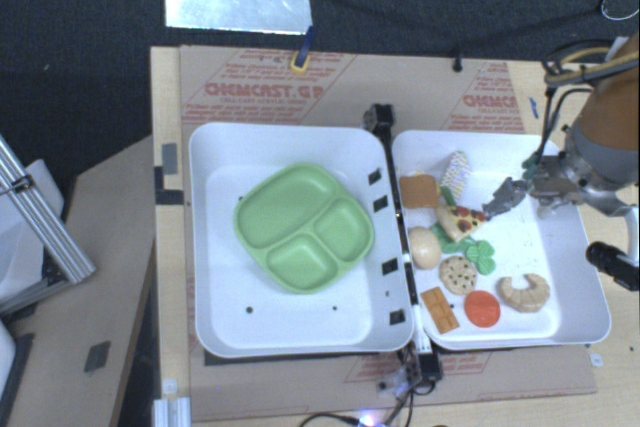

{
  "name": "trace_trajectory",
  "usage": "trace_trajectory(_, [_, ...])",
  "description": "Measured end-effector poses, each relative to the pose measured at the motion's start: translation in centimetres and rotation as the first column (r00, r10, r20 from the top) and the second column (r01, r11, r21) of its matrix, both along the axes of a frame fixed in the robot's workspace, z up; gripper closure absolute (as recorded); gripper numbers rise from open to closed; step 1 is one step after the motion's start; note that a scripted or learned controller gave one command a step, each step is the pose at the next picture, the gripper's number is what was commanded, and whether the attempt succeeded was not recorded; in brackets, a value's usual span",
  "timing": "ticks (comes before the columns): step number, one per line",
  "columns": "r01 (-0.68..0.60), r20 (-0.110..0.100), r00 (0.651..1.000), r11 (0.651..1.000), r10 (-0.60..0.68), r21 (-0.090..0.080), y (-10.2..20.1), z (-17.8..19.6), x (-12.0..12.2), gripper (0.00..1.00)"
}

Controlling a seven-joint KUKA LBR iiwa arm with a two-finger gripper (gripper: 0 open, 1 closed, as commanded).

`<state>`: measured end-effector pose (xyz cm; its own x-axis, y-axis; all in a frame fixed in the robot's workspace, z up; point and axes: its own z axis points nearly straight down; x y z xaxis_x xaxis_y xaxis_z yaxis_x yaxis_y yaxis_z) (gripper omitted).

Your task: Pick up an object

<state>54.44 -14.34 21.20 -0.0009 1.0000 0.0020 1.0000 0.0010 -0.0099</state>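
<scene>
Reaching in from 3 o'clock, the arm (600, 130) has its gripper (505, 197) low over the right bin (575, 300), tips aimed toward 9 o'clock at the food pile. Can't tell if the tool is open or closed: the tips read as one dark grey blur, w/ nothing visibly between them, so no pick yet as far as I can judge. Nearest item is the pizza slice (457, 218), just beside the tips at their 8 o'clock; whether they touch it is unclear. Around it: toast (420, 190) at 10 o'clock of the slice, corn (456, 172) at 12, egg (424, 247) at 8, green veg (480, 255) at 5, cookie (459, 274) at 6. Further toward the bin's 6 o'clock edge sit a cracker (439, 309), tomato (482, 308) and croissant (525, 292), well apart from the gripper. Left bin (215, 315) holds a green tray (303, 227), sectioned, nothing in it. Progress, my read: approach done or nearly so, grasp and lift both left. Any item counts as the obj, and the slice looks the likely target given where the tips point. Risk: items are packed close, so closing there could nudge corn or veg or trap two things at once.
</scene>
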Motion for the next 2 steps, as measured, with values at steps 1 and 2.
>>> trace_trajectory(1, [-0.002,0.011,1.0,1.0,0.002,-0.002,0.0,0.6,0.3,0.0])
trace_trajectory(2, [0.0,0.009,1.0,1.0,0.0,-0.002,0.0,-3.6,-0.1,0.0])
